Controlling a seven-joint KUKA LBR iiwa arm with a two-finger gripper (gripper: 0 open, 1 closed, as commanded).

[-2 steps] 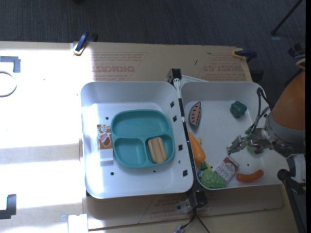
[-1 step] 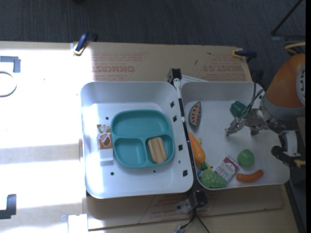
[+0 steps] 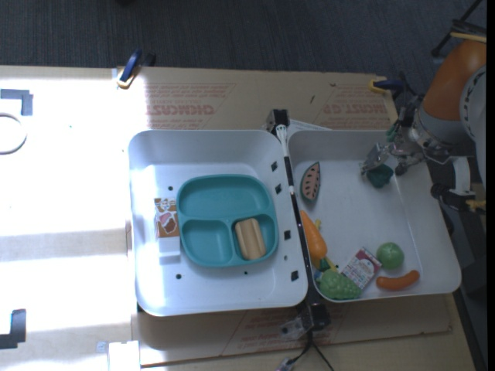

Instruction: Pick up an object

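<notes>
My gripper (image 3: pixel 383 165) hangs over the far right corner of the right bin (image 3: pixel 421 230), reaching in from the right. A small dark teal object (image 3: pixel 379 178) sits right at its tip, touching or just under it. Elsewhere in this bin lie a watermelon slice (image 3: pixel 310 182), an orange carrot (image 3: pixel 313 236), a leafy green piece (image 3: pixel 338 284), a small red and white packet (image 3: pixel 360 268), a green ball (image 3: pixel 390 255) and an orange sausage shape (image 3: pixel 397 280).
The left bin (image 3: pixel 155 284) holds a teal divided plate (image 3: pixel 224 199) with a tan bread piece (image 3: pixel 249 238) in one compartment, and a small picture card (image 3: pixel 165 217) beside it. A black clip (image 3: pixel 278 119) joins the bins at the back. Brown cardboard lies underneath.
</notes>
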